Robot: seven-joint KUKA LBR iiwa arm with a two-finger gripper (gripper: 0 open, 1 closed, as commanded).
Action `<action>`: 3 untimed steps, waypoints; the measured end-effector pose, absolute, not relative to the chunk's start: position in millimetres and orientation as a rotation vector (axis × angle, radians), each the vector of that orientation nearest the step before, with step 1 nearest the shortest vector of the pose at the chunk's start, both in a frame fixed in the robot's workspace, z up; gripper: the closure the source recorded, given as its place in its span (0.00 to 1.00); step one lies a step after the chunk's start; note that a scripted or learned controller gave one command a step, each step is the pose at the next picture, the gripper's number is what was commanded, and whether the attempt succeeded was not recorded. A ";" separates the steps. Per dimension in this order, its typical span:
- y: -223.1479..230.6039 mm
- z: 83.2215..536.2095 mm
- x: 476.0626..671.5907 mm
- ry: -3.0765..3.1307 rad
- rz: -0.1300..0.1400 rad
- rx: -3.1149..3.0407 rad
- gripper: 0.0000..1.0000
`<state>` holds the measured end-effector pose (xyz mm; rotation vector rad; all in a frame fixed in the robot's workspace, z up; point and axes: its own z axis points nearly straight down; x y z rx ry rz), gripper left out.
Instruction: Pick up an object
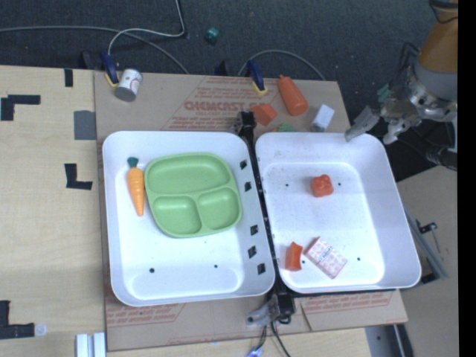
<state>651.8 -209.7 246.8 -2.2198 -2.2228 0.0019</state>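
Candidate objects are lying in the right bin (387, 199): a small red block (322, 186) is sitting alone near the bin's middle, while an orange piece (294, 256) and a pink-and-white patterned packet (326, 257) are resting just beside each other near the front wall. The red block is standing well apart from walls and neighbours, so it is judged the easiest target for a straight descent; the front pair is crowding together and against the rim, which may be hindering finger entry.

The left bin (119, 222) is holding a green divided plate (194, 194), with a toy carrot (136, 188) lying just beside the plate's left edge, close enough that a grasp there is looking awkward.

The gripper (379, 121) is hanging above the right bin's far right corner, outside the rim, with its two fingers (361, 123) spreading apart and nothing between them. This is suggesting a ready posture, clear of the contents, before any approach.

On the cardboard behind the bins, an orange bottle-like toy (292, 95), a small white cube (323, 116) and a small can (129, 83) are lying beyond the working area.
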 end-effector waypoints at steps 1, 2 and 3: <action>-180.7 99.6 639.4 -2.220 0.003 -2.217 0.00; -139.9 86.5 623.7 -2.226 0.000 -2.222 0.00; -139.8 96.8 624.3 -2.228 -0.002 -2.222 1.00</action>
